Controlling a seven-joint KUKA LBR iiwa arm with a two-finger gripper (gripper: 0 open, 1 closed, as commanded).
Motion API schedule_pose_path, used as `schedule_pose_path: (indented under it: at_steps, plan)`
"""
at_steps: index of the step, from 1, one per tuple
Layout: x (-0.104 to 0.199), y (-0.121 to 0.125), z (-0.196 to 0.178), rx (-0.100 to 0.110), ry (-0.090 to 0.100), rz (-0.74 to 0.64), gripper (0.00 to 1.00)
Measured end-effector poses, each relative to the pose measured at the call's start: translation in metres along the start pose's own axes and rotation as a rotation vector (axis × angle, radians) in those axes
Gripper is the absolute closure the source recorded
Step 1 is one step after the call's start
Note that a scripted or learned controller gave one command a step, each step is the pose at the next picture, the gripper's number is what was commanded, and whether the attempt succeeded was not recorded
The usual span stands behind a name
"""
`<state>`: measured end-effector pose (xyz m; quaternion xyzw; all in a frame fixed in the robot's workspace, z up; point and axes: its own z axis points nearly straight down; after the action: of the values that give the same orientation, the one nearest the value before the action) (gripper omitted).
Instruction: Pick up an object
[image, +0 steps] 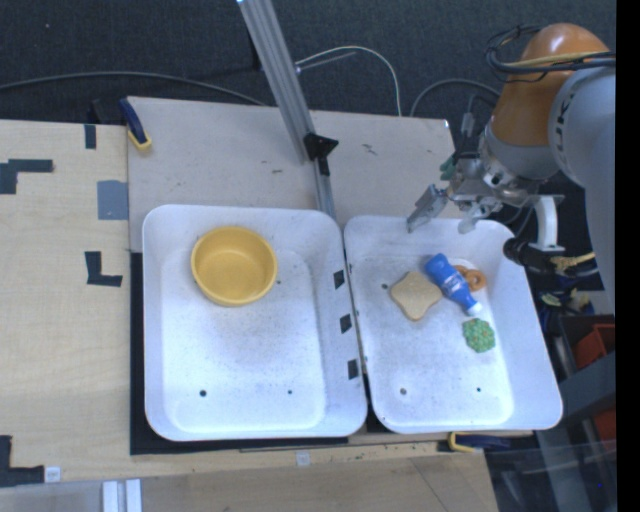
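The gripper (443, 214) hangs over the far edge of the right bin (520, 385), its two fingers spread apart with nothing between them. One fingertip sits near the bin's back left rim, the other a little to the right. The grey arm (590, 110) with its orange band (540, 90) comes in from the upper right.

Inside the right bin, well below the gripper, lies a small cluster: a tan slice of bread (415, 295), a blue bottle (452, 283) lying tilted just beside it, and a green lump (479, 335), perhaps toy broccoli, near the bottle's lower end. Something orange and white (470, 272) peeks from behind the bottle; it is too hidden to name.

The left bin (170, 380) holds a yellow bowl (234, 264), upright, in its back left part. Both bins rest on the table (50, 330).
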<state>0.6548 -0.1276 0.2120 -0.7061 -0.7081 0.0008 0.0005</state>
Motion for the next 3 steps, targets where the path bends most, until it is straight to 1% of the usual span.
schedule_pose_path:
  at_steps: [1, 2, 3]
  plan:
    - [0.000, 0.000, 0.000, 0.000, 0.000, 0.000, 0.00]
    - [0.004, -0.007, 0.063, 0.006, 0.000, 0.000, 0.00]
    - [0.014, -0.012, 0.114, 0.006, 0.000, 0.001, 0.00]
